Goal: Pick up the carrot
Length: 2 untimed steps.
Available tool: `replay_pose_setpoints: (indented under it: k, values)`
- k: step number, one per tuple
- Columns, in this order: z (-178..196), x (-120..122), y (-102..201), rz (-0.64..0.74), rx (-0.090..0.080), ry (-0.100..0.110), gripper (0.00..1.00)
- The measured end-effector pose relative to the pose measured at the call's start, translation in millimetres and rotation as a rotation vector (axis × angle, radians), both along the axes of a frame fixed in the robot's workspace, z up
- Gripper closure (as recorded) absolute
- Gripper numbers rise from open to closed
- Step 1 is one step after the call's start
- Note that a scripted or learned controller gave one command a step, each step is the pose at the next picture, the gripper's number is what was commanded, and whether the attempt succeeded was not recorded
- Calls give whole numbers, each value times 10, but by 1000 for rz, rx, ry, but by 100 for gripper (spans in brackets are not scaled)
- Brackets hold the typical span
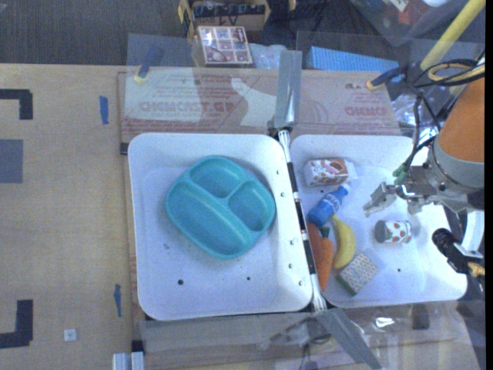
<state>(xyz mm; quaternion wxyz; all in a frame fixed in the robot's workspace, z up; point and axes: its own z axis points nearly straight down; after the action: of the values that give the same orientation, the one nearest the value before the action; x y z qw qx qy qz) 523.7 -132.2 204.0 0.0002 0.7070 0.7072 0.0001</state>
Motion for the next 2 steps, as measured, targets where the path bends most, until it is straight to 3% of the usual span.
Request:
replay_pose_setpoints:
  k: [1, 2]
  values:
    - [-488, 31, 224, 145, 1, 2, 0]
    - [-1166, -62, 300, 201, -1, -6, 0]
